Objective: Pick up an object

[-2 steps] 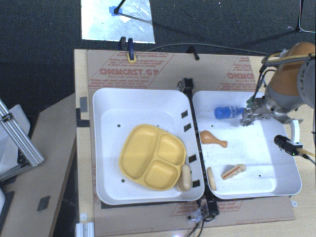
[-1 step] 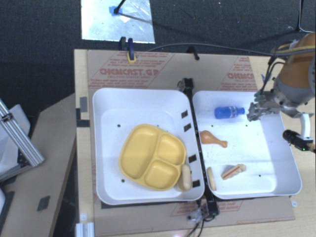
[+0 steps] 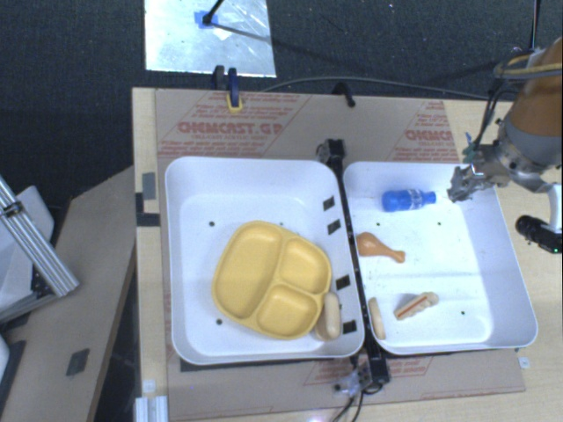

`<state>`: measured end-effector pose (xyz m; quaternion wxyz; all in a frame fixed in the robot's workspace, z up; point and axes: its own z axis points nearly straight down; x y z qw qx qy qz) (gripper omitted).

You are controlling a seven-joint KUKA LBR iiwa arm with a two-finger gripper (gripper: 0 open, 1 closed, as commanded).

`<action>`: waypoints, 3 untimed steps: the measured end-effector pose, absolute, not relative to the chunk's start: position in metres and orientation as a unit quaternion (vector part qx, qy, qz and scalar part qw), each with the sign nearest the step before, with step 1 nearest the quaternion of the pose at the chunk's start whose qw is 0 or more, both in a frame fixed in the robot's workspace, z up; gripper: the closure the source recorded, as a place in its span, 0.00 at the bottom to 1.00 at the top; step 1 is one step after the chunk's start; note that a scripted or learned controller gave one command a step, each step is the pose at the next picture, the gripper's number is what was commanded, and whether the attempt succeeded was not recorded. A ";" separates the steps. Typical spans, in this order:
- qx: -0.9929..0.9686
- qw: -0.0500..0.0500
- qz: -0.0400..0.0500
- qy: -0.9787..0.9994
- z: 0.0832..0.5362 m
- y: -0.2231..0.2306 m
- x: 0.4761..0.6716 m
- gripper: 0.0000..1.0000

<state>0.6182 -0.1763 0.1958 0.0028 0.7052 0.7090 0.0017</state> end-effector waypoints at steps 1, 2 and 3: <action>0.705 0.002 0.001 0.709 0.235 -0.177 0.619 1.00; 0.704 -0.001 0.001 0.710 0.228 -0.128 0.597 1.00; 0.704 0.000 0.001 0.710 0.235 -0.080 0.591 1.00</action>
